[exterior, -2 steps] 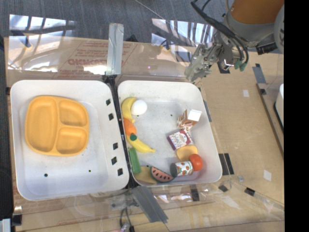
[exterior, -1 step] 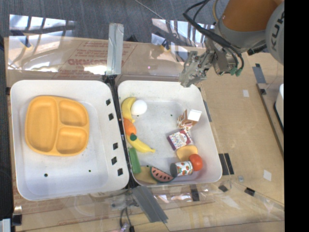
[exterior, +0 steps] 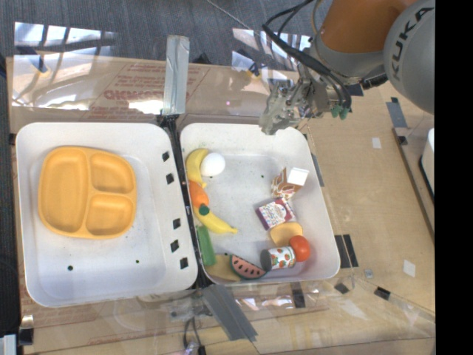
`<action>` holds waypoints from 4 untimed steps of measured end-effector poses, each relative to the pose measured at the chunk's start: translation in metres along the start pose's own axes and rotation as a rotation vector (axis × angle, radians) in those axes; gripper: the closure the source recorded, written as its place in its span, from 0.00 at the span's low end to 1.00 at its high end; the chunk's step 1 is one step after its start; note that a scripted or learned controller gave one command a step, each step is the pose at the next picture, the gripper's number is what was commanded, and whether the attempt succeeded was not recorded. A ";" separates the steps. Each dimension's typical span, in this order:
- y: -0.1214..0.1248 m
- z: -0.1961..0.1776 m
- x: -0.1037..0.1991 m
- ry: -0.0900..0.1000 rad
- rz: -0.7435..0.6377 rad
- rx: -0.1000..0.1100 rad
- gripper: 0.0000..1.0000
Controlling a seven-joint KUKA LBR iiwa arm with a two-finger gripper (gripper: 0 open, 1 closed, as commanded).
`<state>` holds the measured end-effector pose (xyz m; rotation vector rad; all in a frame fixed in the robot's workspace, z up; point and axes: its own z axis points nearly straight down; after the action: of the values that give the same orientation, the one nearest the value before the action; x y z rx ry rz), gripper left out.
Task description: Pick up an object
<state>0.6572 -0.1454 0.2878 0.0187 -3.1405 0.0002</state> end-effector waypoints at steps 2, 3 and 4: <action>0.042 0.056 -0.001 0.000 -0.096 0.000 1.00; -0.004 0.021 -0.001 -0.005 -0.814 0.002 1.00; -0.065 -0.010 0.000 -0.005 -0.778 0.003 1.00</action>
<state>0.6577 -0.2104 0.2980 1.2099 -2.9031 0.0047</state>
